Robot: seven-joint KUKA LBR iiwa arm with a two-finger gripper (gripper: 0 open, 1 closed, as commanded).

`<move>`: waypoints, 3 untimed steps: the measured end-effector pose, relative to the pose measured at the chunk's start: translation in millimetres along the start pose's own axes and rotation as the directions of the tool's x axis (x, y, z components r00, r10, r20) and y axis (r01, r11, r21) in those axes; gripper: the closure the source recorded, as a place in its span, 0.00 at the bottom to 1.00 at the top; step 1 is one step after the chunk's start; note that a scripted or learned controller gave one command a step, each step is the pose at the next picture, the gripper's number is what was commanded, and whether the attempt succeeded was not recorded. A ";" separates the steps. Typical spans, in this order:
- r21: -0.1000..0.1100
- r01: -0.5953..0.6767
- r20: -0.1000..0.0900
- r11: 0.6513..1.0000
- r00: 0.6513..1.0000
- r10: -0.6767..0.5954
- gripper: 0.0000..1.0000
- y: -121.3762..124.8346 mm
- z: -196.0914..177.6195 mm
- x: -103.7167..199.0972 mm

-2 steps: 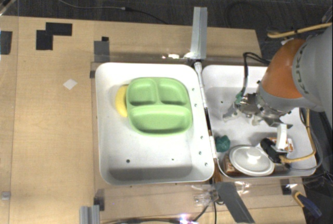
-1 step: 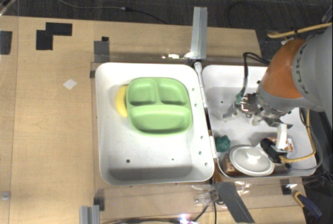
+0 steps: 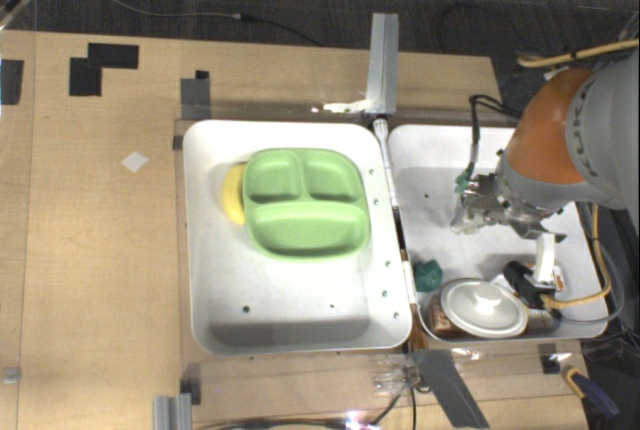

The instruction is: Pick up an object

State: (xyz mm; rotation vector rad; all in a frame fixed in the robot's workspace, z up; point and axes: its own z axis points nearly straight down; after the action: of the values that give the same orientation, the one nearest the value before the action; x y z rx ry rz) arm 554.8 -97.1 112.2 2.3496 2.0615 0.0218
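Observation:
My gripper point(image 3: 472, 210) hangs over the middle of the right bin point(image 3: 430, 163), below the arm's orange band. A small teal object point(image 3: 428, 274) lies near that bin's left wall, in front of the gripper and to its left. Just right of it, in the bin's front corner, rests a round silver lid with a white knob point(image 3: 485, 308). The gripper is apart from both of them. I see nothing held under it.
The left bin point(image 3: 280, 303) holds a green divided plate point(image 3: 303, 201) with a yellow object point(image 3: 232, 195) peeking out at its left edge. A metal post point(image 3: 383, 68) stands behind the wall between the bins.

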 end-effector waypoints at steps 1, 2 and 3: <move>0.016 -0.116 0.002 0.993 0.993 0.116 1.00 40.7 -67.6 -5.0; 0.017 -0.282 0.005 0.959 0.959 0.282 1.00 19.2 -115.6 0.9; 0.015 0.003 0.000 1.000 1.000 -0.003 1.00 63.6 -185.2 13.5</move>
State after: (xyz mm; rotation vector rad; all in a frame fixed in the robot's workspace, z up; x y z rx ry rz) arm 615.7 -91.5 298.7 2.3554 2.0723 0.0055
